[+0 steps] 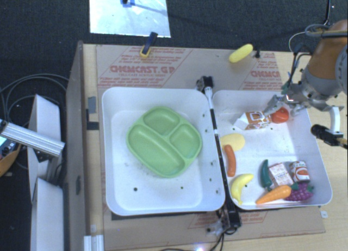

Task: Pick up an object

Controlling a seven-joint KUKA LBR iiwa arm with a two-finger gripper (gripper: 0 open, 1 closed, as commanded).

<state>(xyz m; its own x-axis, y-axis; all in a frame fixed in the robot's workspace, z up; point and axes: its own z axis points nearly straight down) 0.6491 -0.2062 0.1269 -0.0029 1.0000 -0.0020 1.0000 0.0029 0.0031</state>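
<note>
Where my arm (322,81) comes in from the right, it crosses the far right corner of the right bin (321,182). Orange band up top, grey wrist below it, slanting down and to the left. My gripper (278,104) sits low over the far end of that bin, pointed left. Open or closed: cannot tell from this angle. Nothing visibly held.

Nearest candidates for the pick:
- red round piece (280,116), just on the near side of the gripper; touching or only close, I cannot tell.
- white carton with an orange label (254,119), lying tilted just left of the red piece.

Rest of the right bin, well apart from the gripper:
- pale yellow lump (232,140) near the divider, with an orange sausage (230,160) on its near side.
- banana (241,185) at the near left corner.
- carrot (274,193) along the near wall, purple grapes (300,193) at its right end.
- dark green piece (264,172), small box (280,173) and can (300,171) in a row just beyond the carrot.

Left bin (117,190): a green divided plate (163,141), flat, about centred.

On the bench beyond the bins: a yellow oblong (241,53) to the far right, and a blue and yellow tool (148,44) to the far left.
</note>
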